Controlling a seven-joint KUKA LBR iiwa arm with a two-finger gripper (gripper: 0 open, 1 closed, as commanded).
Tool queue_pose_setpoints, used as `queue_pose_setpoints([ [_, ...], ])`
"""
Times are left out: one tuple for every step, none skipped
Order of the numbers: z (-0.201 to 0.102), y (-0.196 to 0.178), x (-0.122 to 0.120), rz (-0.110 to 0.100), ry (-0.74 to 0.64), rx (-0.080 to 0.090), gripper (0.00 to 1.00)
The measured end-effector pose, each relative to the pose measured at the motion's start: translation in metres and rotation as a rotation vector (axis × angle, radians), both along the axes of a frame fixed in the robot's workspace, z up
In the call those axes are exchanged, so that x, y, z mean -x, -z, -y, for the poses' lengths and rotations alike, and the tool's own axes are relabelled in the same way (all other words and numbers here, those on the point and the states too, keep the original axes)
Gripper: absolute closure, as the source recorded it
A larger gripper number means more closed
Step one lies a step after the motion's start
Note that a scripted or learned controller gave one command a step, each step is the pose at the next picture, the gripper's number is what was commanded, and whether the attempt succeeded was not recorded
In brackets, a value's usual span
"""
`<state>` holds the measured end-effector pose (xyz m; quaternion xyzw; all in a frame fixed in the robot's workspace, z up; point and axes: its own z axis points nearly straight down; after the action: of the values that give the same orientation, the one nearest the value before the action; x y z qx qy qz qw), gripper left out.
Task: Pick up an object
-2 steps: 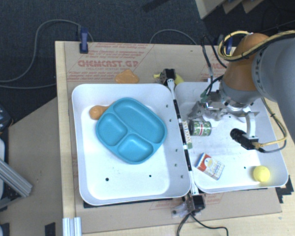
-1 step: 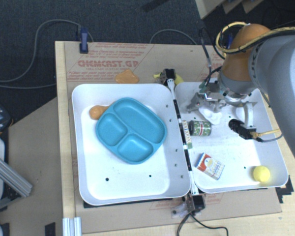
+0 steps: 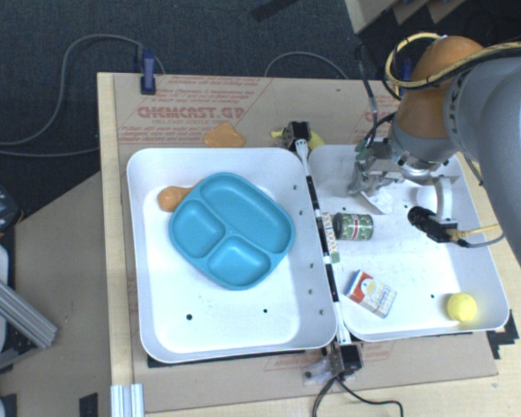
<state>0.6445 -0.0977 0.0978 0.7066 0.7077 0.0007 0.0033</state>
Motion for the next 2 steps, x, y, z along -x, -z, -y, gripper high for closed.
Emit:
queue_pose_setpoints([
  [-0.001,0.001,0.000,-0.001,0.000,-0.001,0.00],
  [0.018,0.014,-0.023,-0.002,0.001,-0.002,0.00],
])
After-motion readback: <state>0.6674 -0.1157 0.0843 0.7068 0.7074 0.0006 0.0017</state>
